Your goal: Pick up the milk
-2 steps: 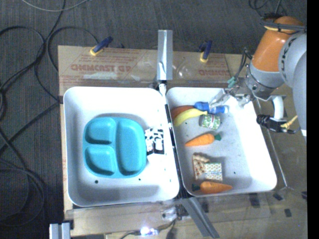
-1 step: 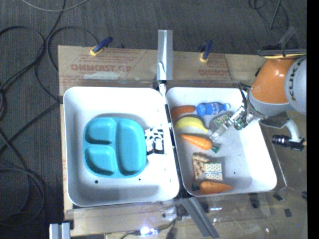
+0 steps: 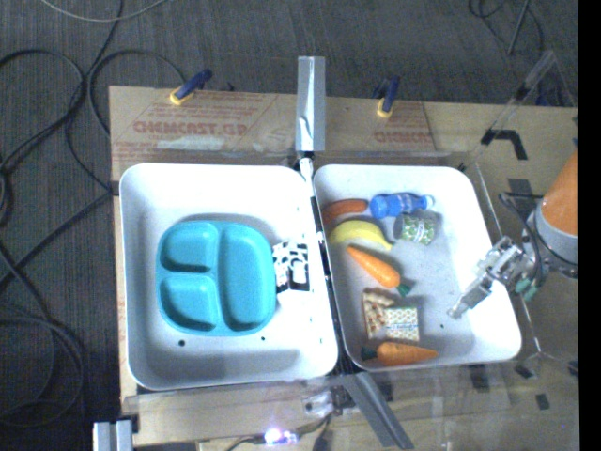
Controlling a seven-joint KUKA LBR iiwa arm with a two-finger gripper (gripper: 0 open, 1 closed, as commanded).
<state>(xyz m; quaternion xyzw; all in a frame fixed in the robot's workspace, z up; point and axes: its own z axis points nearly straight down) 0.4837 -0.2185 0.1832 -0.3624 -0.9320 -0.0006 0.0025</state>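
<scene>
The milk (image 3: 291,265) is a small carton with black and white cow patches. It lies in the left bin (image 3: 141,252), against that bin's right wall and just right of the blue divided plate (image 3: 216,275). My gripper (image 3: 463,306) hangs over the right side of the right bin (image 3: 470,195), well to the right of the milk and apart from it. Nothing shows in the gripper. The grey wrist with its orange band (image 3: 563,205) comes in from the right edge.
The right bin holds a sausage (image 3: 345,209), a banana (image 3: 359,234), a blue bottle (image 3: 399,204), a green jar (image 3: 417,227), two carrots (image 3: 376,267) (image 3: 402,352) and a cracker box (image 3: 392,318). Clamps and a metal bar stand at the bench's back edge.
</scene>
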